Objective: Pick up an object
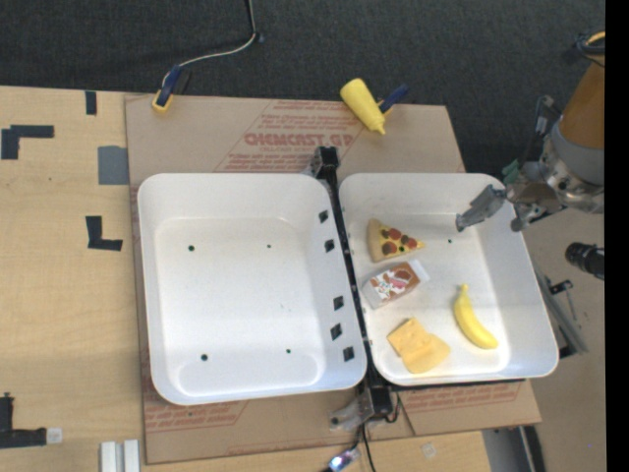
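Where the light wooden bench [59, 293] fills the left of the frame, a brown cardboard sheet [285, 136] lies on it and carries two white bins side by side. On the sheet's upper left corner sits one small clamp with a yellow tip [167, 91], and a pale cable [231, 42] runs up from it across the dark floor. The left bin [236, 283] takes the centre-left of the frame; four small dark dots mark its floor. At the top centre, on the upper edge of the cardboard, one yellow bottle-shaped toy [362, 104] lies tilted, just beside a blue clamp [395, 94]. A row of black clips [339, 264] joins the two bins along their shared wall. The right bin [526, 293] holds four things. One pizza slice [391, 239] lies toward its upper left; just below it lies one small red-and-white packet [394, 283]; below that, near the bin's front wall, lies one yellow cheese wedge [417, 346]. One banana [473, 319] lies to the right of the packet and wedge, apart from both. At the right of the frame the gripper [496, 208] hangs over the bin's upper right corner, its two grey fingers spread wide with nothing between them, well apart from all four things. Above it shows the arm's orange band [590, 106].
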`<state>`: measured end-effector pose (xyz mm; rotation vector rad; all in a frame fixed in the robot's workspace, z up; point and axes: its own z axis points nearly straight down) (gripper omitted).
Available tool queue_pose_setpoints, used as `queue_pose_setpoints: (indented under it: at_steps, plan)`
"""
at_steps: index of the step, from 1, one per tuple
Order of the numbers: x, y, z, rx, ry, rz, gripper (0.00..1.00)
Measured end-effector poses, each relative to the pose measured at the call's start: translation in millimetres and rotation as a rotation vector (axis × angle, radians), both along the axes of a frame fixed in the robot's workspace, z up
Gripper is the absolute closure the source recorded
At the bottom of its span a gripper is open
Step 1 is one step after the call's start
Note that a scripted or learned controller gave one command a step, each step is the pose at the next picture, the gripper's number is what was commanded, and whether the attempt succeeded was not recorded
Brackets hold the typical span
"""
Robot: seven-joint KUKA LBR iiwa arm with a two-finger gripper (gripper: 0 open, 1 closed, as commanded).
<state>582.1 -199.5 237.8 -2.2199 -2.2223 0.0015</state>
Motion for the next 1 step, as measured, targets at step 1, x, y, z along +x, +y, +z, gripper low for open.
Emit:
queue_pose_setpoints:
  at_steps: [1]
  plan:
    - [-9.6, 16.2, -160.9, -0.001, 0.002, 0.001, 0.0]
